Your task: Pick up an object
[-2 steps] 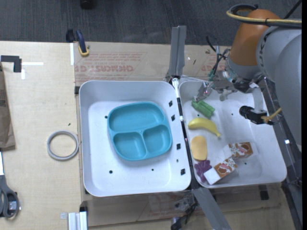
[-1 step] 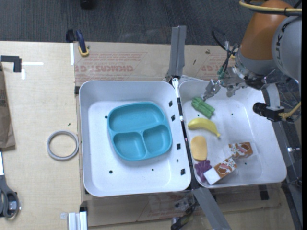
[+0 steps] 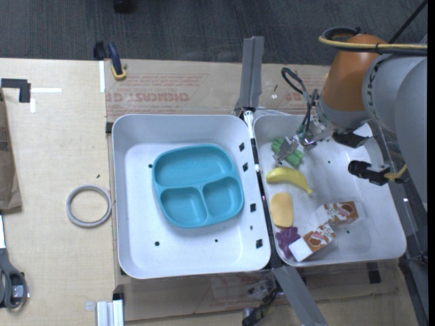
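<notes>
The right bin [image 3: 377,240] holds a green toy [image 3: 288,152], a yellow banana [image 3: 288,177], an orange-yellow oval piece [image 3: 283,209], purple grapes [image 3: 286,237] and a small printed carton [image 3: 329,227]. My gripper [image 3: 298,141] is low in the bin's back left part, right at the green toy's upper edge. The grey arm with its orange band [image 3: 351,73] slants in from the right above it. Whether the green toy is between the gripper's tips is too small to tell.
The left bin [image 3: 129,236] holds a blue divided plate [image 3: 197,185]. A grey post [image 3: 251,73] rises behind the ridge between the bins. On the bench at left lie a tape ring [image 3: 88,205] and scissors [image 3: 9,287].
</notes>
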Controlling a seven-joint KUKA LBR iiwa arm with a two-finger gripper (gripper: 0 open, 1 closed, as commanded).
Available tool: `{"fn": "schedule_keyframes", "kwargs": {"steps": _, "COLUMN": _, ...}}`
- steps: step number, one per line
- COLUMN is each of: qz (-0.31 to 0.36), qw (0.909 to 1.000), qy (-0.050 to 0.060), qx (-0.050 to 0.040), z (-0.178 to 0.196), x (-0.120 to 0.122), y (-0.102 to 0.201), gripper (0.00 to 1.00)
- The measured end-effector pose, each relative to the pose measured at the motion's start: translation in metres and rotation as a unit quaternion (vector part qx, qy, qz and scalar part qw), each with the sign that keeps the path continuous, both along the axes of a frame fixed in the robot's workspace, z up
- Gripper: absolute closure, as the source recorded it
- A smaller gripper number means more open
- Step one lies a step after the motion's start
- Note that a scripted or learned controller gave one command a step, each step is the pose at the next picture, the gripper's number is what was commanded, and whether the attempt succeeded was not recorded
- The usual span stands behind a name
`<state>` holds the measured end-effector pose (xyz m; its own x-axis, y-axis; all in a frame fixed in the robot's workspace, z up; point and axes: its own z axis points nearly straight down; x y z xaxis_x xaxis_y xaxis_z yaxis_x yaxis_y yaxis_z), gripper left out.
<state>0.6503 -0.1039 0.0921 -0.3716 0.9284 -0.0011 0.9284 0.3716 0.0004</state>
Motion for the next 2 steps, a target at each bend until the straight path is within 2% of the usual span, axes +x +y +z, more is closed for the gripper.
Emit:
{"fn": "schedule_keyframes", "kwargs": {"steps": 1, "qz": -0.002, "qw": 1.0000, "qy": -0.001, "qx": -0.0006, "z": 0.010, "x": 0.000, "y": -0.002, "gripper": 1.00}}
{"fn": "schedule_keyframes", "kwargs": {"steps": 2, "qz": -0.040, "qw": 0.9992, "qy": -0.001, "qx": 0.0000, "z": 0.100, "x": 0.009, "y": 0.069, "gripper": 1.00}}
